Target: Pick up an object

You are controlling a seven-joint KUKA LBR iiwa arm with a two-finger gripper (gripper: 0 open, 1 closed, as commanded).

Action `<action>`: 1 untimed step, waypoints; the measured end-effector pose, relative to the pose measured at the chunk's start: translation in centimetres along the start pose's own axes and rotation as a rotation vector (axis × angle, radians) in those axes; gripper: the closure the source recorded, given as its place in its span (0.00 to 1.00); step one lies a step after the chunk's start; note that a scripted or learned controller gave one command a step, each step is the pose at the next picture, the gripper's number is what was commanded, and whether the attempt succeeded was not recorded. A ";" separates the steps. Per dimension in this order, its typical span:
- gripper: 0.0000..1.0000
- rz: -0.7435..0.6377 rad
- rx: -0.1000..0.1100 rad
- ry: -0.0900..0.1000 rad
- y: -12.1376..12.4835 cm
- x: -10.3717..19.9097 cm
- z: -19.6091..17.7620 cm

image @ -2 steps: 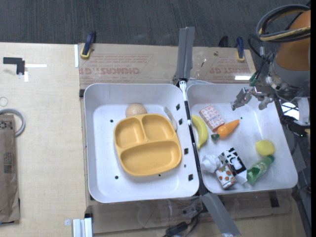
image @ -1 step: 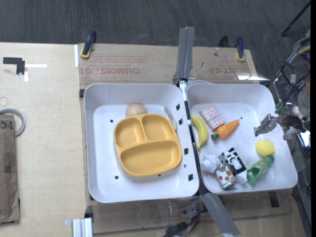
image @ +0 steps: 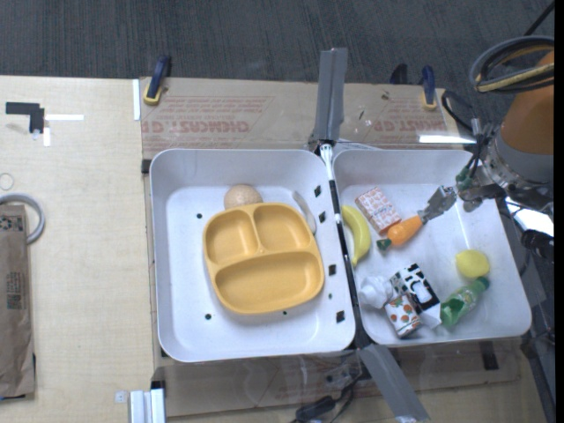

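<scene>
My gripper (image: pixel 434 210) hangs over the upper middle of the right bin (image: pixel 493 236), reaching in from the right, its tip just right of an orange carrot (image: pixel 404 231). Nothing shows between its tips. Around it in this bin lie a yellow banana (image: pixel 356 231), a pink and white packet (image: pixel 378 206), a yellow lemon (image: pixel 472 263), a green bottle (image: pixel 462 303), a black and white carton (image: pixel 416 287), a small red and white carton (image: pixel 402 316) and a crumpled white piece (image: pixel 374 290).
The left bin (image: pixel 176 236) holds a yellow divided plate (image: pixel 263 257) with a beige round object (image: pixel 241 196) behind it. A grey divider (image: pixel 331 95) stands between the bins. Cables and the arm's orange band (image: pixel 532 122) crowd the right side.
</scene>
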State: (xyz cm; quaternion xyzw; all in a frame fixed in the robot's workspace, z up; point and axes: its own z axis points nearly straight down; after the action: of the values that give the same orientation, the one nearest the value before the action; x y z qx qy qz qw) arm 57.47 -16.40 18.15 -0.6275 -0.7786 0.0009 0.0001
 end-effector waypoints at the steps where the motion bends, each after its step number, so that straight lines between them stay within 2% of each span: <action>1: 0.00 -0.092 -0.002 -0.001 2.3 4.7 9.0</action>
State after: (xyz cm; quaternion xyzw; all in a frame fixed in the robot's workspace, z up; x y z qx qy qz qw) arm 58.73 -11.29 9.18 -0.5911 -0.8066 0.0003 -0.0010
